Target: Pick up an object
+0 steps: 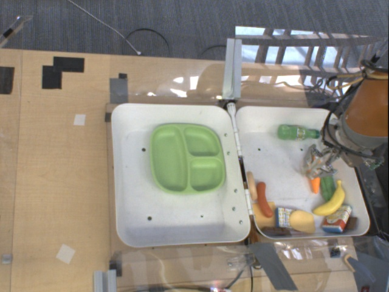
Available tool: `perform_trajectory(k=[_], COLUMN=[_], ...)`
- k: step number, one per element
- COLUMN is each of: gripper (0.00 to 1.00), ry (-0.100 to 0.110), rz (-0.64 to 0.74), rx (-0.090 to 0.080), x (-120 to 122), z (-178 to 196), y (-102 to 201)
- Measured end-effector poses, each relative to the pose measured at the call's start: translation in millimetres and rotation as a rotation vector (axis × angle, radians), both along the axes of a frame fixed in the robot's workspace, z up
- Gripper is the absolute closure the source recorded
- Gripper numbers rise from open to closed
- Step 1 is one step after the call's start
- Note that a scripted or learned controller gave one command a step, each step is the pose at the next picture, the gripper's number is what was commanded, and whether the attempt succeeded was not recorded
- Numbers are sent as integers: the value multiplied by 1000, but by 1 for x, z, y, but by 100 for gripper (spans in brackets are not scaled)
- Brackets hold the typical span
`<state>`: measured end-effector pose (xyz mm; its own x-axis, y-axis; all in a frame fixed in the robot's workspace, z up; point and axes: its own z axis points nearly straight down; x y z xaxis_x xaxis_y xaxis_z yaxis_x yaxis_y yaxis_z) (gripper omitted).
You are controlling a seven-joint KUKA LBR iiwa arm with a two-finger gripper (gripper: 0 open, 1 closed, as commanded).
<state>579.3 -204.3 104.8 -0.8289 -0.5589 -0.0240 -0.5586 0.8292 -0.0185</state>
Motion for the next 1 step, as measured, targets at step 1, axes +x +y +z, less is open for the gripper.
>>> perform_trajectory(k=[1], gripper=[0], ry=[1], rz=[0], rx=[1], x=[0], z=[-1], y=[0])
